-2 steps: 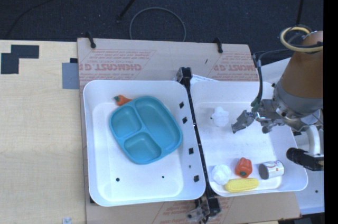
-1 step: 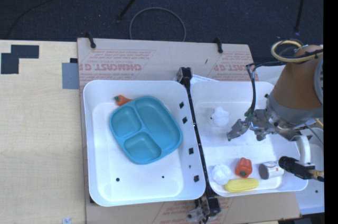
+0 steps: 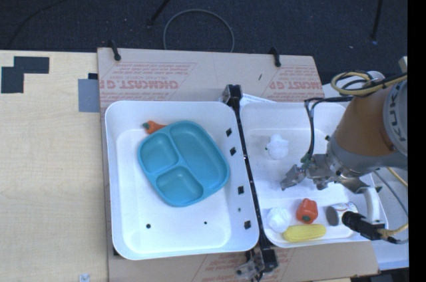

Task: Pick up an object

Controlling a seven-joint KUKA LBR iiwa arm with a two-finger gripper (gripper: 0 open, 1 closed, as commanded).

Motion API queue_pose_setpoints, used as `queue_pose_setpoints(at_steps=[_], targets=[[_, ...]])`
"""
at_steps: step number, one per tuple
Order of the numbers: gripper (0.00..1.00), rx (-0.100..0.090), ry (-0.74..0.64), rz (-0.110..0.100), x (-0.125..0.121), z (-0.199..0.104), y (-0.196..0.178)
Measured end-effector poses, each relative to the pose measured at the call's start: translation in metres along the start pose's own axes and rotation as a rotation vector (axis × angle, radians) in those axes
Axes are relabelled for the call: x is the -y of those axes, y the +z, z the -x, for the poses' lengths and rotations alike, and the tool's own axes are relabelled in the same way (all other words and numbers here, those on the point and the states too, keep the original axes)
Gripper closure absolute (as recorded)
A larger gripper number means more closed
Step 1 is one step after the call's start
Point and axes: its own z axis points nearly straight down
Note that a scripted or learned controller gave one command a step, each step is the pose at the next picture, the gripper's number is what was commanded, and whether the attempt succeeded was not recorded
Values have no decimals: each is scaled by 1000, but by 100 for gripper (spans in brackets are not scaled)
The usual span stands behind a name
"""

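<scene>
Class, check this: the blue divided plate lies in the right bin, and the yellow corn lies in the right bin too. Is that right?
Not quite. The camera view shows the blue divided plate in the left bin, not the right. The yellow corn does lie in the right bin.

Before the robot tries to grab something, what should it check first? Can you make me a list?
1. Are there things to pick in the right bin? Ok: a red pepper, a yellow corn cob and two white lumps lie there.
2. Is the gripper over that bin? Ok: it sits above bare floor, left of the pepper.
3. Is the gripper holding anything? Cannot tell: its tip is too blurry.
4. Is it lined up on one thing? Not ok: nothing lies right beneath it.
5. Is the pepper free to grab? Cannot tell: the corn cob and a white lump lie close by.
6. Is the blue tray out of the way? Ok: it rests in the left bin.
</scene>
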Motion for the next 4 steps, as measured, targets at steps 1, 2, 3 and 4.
queue_pose_setpoints(at_steps=[1, 2, 3, 4], targets=[[100, 0, 6, 3, -1, 2, -13], [100, 3, -1, 12, -11, 5, -66], [100, 3, -1, 13, -4, 7, -126], [100, 3, -1, 11, -4, 8, -157]])
